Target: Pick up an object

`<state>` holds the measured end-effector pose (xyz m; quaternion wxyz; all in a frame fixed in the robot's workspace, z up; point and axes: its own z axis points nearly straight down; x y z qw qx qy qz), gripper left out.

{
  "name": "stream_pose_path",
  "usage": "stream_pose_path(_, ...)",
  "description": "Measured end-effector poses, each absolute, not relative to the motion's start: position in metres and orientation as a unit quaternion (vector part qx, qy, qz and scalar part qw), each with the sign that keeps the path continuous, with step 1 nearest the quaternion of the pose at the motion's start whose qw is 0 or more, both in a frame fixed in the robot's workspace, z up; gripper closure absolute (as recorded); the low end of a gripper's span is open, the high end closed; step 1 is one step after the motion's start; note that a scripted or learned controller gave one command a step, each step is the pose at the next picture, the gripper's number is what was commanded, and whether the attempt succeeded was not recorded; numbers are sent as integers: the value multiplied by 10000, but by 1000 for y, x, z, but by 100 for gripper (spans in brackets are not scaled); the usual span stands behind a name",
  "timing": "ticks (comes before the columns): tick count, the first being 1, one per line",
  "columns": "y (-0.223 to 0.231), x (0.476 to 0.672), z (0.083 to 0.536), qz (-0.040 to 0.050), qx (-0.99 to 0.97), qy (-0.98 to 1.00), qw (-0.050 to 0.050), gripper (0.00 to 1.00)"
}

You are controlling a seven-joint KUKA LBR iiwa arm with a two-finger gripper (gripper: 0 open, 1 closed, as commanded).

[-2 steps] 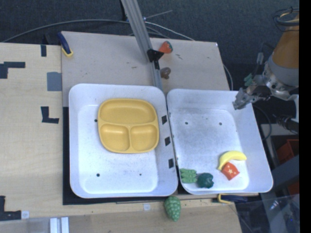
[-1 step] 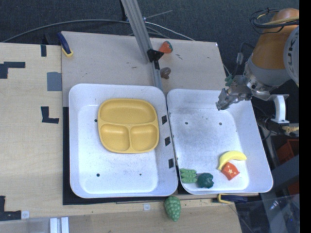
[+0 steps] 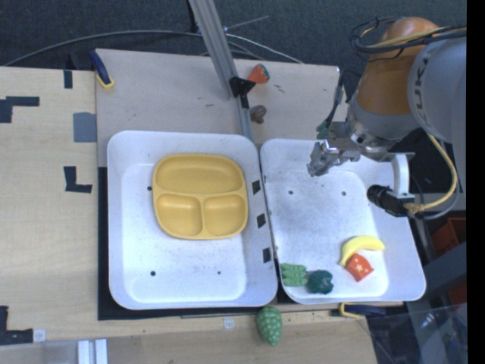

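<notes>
On the bench two shallow white bins sit side by side, their inner rims touching. Lying in the left bin is a yellow plate with three compartments, set toward the far half of the bin and turned slightly; its compartments hold nothing that can be seen.

Several small toys are gathered along the near edge of the right bin. A yellow banana lies toward the near right corner, and a small red block touches it on its near side. Farther left along the same edge, a light green piece rests at the bin's near left corner, with a darker green piece just beside it.

Outside the bins, a green bumpy toy lies on the bench just past the near rims, roughly below the seam between them. Beyond the far rims, a small orange object and a brownish object sit near a slanted metal rail.

From the right, the grey arm reaches in, and its gripper hangs over the far part of the right bin, close to the far rim. Nothing shows between its fingers, and whether they are spread or closed cannot be told from this view. All the toys in the right bin lie well apart from the gripper, at the opposite, near end of the bin.
</notes>
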<state>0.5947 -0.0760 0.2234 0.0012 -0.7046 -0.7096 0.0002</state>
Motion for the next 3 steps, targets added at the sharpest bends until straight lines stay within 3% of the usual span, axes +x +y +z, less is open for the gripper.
stream_pose_path(1,-14,590,230,-1,-7041,-7101,15,100)
stream_pose_path(3,101,601,222,9,-7046,-7097,9,100)
